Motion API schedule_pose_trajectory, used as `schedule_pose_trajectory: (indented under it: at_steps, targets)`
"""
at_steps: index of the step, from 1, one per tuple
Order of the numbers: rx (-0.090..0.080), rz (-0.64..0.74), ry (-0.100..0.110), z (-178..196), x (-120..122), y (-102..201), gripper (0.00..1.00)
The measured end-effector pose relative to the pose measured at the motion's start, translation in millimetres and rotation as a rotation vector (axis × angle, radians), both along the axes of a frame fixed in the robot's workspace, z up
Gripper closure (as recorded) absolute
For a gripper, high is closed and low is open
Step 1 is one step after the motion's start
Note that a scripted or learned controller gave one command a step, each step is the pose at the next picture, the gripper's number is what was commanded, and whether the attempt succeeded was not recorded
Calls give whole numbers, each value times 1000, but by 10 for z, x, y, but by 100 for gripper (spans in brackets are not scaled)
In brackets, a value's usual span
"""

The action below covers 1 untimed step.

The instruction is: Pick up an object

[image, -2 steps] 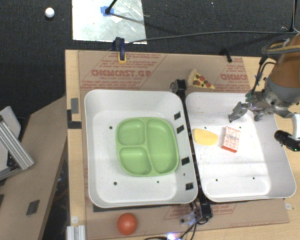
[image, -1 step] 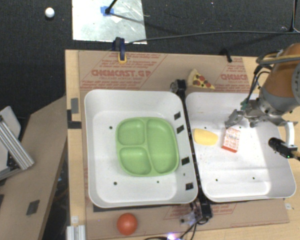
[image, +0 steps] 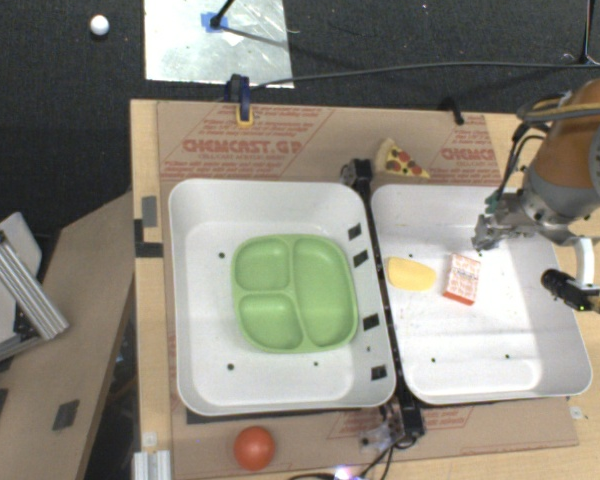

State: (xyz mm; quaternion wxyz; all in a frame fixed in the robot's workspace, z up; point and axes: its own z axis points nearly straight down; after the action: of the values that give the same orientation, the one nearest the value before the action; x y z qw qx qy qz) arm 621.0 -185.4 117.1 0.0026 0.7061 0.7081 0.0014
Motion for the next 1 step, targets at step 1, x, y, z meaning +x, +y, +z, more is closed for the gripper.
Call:
schedule_pose_trajectory:
  at_steps: [1]
  targets:
    - [1,-2,1,466,-61,10,100]
